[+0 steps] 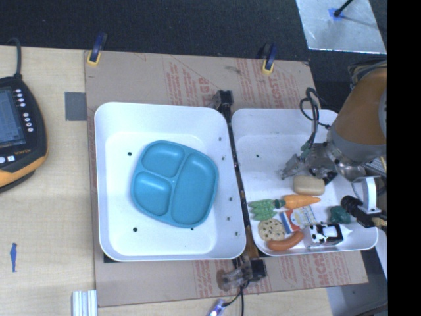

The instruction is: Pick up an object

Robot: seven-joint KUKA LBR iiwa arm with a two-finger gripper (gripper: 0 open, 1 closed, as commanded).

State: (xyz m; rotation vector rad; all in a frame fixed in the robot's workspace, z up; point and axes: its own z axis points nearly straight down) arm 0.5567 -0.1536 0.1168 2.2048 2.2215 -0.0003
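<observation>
Bins sit side by side before us on a cardboard sheet: the left bin (112,176) carries a blue divided plate (174,183), the right bin (263,127) a cluster of toy foods along its near edge. We see the gripper (299,166) low in the right bin, just above a beige potato-like piece (308,185), though we cannot tell how it is set or whether it touches that piece. Beside it lie a carrot (302,201), a green vegetable (262,209), a cookie (270,229) and a sausage (284,243). A teach pendant (16,133) rests far left.
</observation>
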